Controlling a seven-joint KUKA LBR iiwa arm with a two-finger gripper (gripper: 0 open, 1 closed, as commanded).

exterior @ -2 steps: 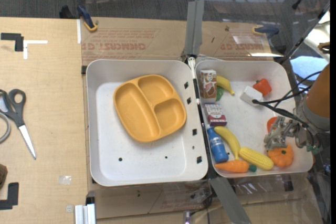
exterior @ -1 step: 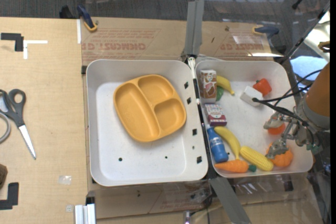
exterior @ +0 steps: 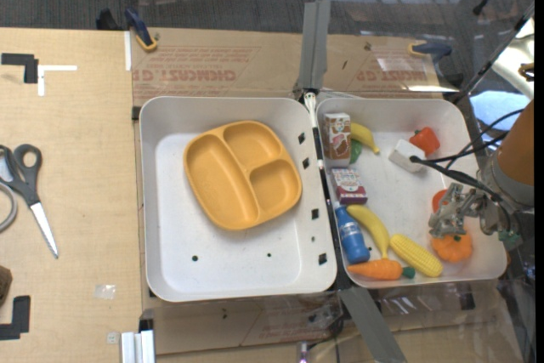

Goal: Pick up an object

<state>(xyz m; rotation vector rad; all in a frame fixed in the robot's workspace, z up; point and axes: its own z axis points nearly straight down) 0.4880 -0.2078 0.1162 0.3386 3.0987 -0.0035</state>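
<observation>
The right bin [exterior: 425, 110] holds several toy foods: a brown carton [exterior: 337, 136], a small banana [exterior: 365, 135], a red pepper [exterior: 424, 139], a white block [exterior: 406, 155], a pink box [exterior: 348, 184], a blue bottle [exterior: 350, 237], a larger banana [exterior: 372, 225], a corn cob [exterior: 415, 255], a carrot [exterior: 375, 269] and an orange pumpkin [exterior: 451, 247]. My gripper [exterior: 448, 219] hangs at the bin's right side, just above the pumpkin and over a red item [exterior: 439, 200] that it partly hides.
The left bin [exterior: 161, 208] carries a yellow divided plate [exterior: 242, 172]. Scissors [exterior: 32, 191] lie on the bench at far left. Cables [exterior: 450, 157] cross the right bin toward the arm. A metal divider [exterior: 314, 47] stands behind the bins.
</observation>
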